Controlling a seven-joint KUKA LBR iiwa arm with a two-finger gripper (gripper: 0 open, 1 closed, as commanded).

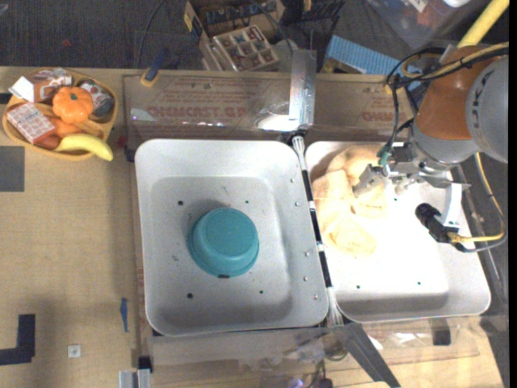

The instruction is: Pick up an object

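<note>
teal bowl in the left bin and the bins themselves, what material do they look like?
Teal bowl: probably moulded plastic, upside down; even colour, matte with a soft sheen, no bright glints. Left bin and right bin: smooth white, likely plastic or coated metal; rounded moulded corners, faint scuffs and dark specks. The picture cannot settle which.

Two bins sit side by side in the middle of the frame. The left bin [153, 168] holds an upturned bowl [225, 241] near its centre. The right bin [420, 285] holds pale cloth [346, 208] in its upper-left part, with the gripper [373, 176] over that cloth's upper-right edge. A basket of toy food [56, 115] stands at the frame's upper left, well apart from both bins.
</note>
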